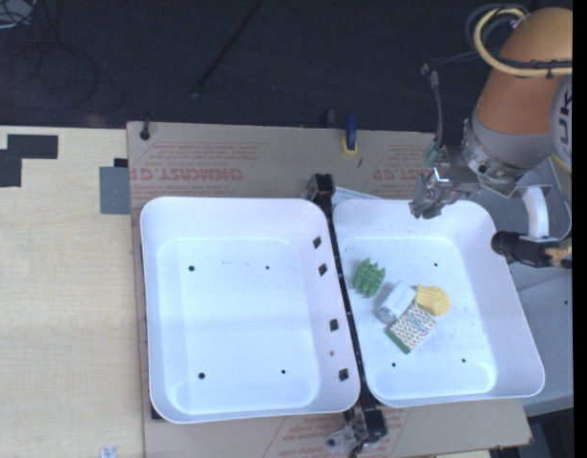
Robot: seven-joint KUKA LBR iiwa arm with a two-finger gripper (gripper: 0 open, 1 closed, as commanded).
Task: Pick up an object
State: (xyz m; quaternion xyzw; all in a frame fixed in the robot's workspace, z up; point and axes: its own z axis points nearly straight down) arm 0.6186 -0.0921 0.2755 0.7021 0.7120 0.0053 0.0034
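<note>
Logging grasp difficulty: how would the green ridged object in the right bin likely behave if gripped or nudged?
The green object looks small and ridged, so probably light and easy to slide. Its bumpy sides may give the gripper uneven contact. It lies apart from the yellow piece, so a nudge likely wouldn't disturb neighbours.

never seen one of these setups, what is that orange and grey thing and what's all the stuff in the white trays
The orange and grey thing is a robot arm, reaching in from the right. At its tip is a small two-finger gripper, hovering over the far edge of the right bin. The single camera sits above the bench and looks down at a slant.

Two shallow white bins sit side by side on a cardboard sheet. The right bin holds a green object, a yellow object, a small white piece and a patterned packet, clustered together. Beside it is the left bin. I can see nothing between the gripper's fingers.
</note>
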